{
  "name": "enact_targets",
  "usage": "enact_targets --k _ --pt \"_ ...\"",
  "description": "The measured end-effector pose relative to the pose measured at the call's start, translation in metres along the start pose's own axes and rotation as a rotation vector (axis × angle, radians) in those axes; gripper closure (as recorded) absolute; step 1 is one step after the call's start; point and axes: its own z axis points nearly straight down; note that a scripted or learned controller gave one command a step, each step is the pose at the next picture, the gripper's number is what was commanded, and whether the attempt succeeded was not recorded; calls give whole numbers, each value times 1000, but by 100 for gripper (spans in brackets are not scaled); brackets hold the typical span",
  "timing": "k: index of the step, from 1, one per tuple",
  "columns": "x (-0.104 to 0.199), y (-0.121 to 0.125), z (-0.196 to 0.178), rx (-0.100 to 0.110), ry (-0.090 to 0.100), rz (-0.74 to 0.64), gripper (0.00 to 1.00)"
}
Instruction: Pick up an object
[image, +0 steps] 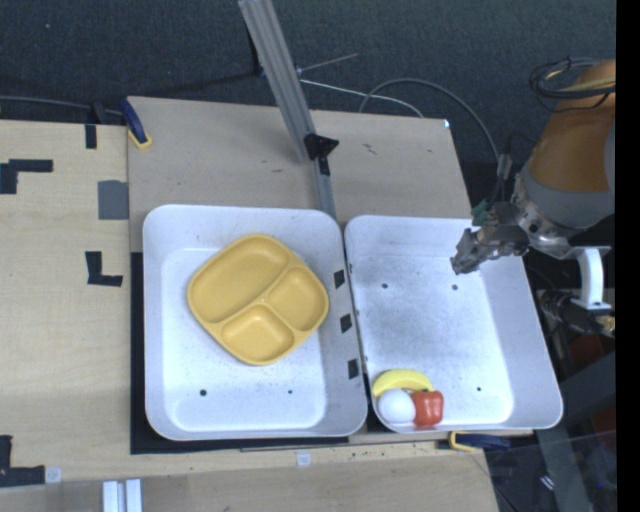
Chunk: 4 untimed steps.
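While the gripper (468, 258), finger state unclear, hovers over the right bin's (500, 330) far edge, the white ball (397, 407) waits cornered.

Robotics lab: plywood bench (250, 170) with tape marks, two white bins (160, 330), industrial arm (570, 160), loose cables (420, 95).

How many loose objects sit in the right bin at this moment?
3, clustered at the right bin's near-left corner: a yellow piece, a white ball touching it, and a red piece beside the ball. Smaller things behind them could be hidden.
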Motion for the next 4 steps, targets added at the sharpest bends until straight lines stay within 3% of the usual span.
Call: enact_targets --k 4 --pt "208 38 37 9 2 -4 100"
